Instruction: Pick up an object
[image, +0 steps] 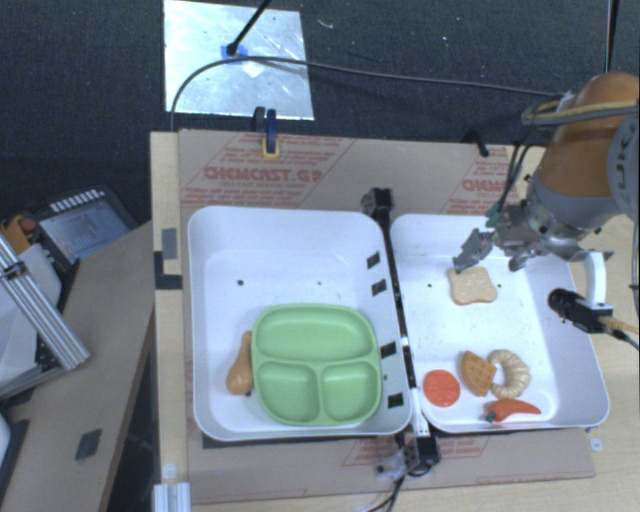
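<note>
My gripper (492, 256) hangs over the back of the right bin (570, 345), its two fingers spread open with nothing between them. Just below the left fingertip lies a tan slice of toy bread (472, 287). Nearer the front of that bin sit a red tomato slice (441, 388), a waffle-patterned cracker (478, 371), a curled shrimp (511, 370) and a red chili pepper (514, 408). In the left bin (290, 250) a green divided plate (315, 363) rests beside a tan drumstick-shaped toy (240, 365).
A black divider strip (393, 310) runs between the bins. A black fixture (578, 310) sticks in at the right bin's right wall, below the arm. Cables cross behind the bins, and a yellow clamp (269, 135) sits at the board's back edge.
</note>
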